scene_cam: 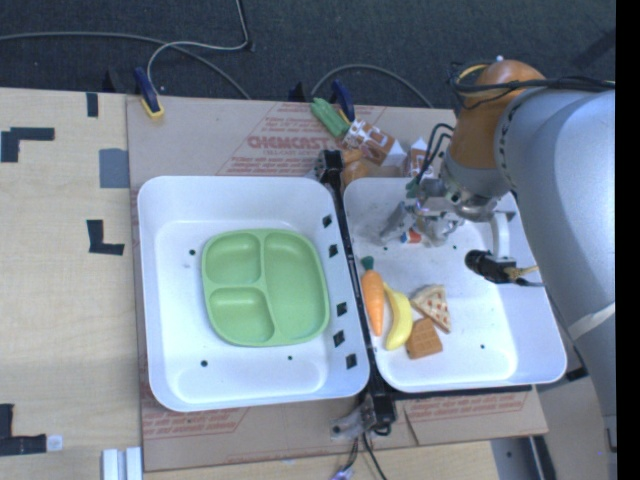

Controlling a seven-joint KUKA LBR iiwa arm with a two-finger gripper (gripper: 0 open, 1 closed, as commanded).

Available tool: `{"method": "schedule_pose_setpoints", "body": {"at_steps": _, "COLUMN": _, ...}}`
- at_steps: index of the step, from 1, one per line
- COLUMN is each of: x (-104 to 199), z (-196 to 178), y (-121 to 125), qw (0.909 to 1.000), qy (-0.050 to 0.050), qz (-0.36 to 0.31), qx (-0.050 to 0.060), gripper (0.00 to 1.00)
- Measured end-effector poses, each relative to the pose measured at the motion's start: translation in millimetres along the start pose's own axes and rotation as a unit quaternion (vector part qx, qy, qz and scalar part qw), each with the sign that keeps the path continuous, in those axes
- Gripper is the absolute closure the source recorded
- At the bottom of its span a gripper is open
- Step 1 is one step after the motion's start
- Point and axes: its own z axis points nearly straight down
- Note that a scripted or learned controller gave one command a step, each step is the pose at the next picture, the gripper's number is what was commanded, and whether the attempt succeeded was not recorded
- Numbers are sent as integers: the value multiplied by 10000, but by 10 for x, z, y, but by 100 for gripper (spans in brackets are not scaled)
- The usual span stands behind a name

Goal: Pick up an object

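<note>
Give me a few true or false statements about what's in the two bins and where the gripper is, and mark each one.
1. The green divided plate lies in the left bin. True.
2. The carrot and the banana lie side by side in the right bin. True.
3. The gripper is over the left bin. False: it is over the upper part of the right bin.
4. The carrot sits in a compartment of the green divided plate. False: it lies in the right bin, near the wall next to the left bin.
5. The toast slice lies by the lower end of the banana. True.
</note>
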Motion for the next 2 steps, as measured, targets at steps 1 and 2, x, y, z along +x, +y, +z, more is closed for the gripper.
{"method": "schedule_pose_setpoints", "body": {"at_steps": 1, "x": 24, "z": -1, "y": -3, "qw": 10000, "qy": -26, "qz": 12, "qx": -8, "gripper": 0}}
{"method": "schedule_pose_setpoints", "body": {"at_steps": 2, "x": 91, "z": -2, "y": -4, "qw": 10000, "qy": -52, "qz": 22, "qx": -18, "gripper": 0}}
